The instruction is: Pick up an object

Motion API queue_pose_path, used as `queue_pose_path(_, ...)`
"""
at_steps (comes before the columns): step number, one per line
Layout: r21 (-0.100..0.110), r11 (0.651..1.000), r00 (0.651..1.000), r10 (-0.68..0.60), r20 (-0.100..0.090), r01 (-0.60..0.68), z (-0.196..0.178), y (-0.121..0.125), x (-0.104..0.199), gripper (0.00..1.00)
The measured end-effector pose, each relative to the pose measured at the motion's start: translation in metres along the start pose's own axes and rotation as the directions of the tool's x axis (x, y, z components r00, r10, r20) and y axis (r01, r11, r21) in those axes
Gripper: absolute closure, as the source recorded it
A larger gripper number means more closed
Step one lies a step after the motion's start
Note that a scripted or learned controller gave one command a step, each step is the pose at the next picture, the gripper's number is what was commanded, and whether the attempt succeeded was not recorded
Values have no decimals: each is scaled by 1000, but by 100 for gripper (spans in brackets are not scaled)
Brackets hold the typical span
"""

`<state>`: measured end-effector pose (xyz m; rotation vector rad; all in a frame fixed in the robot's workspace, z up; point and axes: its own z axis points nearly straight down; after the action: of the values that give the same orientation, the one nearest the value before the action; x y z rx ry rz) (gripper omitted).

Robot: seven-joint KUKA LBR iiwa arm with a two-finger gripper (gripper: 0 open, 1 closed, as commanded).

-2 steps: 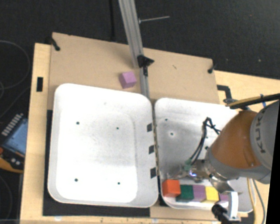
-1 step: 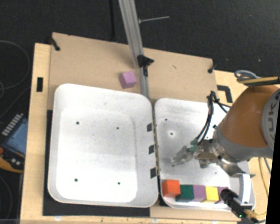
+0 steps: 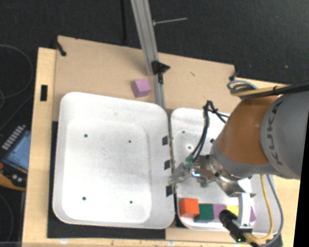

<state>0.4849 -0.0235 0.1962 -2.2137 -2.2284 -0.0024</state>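
An orange block, a green block, a purple block and a yellow piece lie in a row at the near end of the right bin. My gripper hangs over the right bin's left side, just above and left of the orange block. The grey and orange arm covers much of that bin. Nothing shows between the gripper's tips.
The left bin lies beside the right one. A small purple cube sits on the bench behind the left bin. A metal pole slants up from between the bins. Cables and a handheld controller lie off the bench's left.
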Motion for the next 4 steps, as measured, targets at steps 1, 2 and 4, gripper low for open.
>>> queue_pose_path(1, 0, 1000, 1000, -4, -2, 4, 0, 5, 76, 0)
queue_pose_path(2, -2, 1000, 1000, 1, 1, -1, 0, 44, 105, 0)
queue_pose_path(4, 2, 1000, 1000, -2, -1, 2, 0, 62, 111, 0)
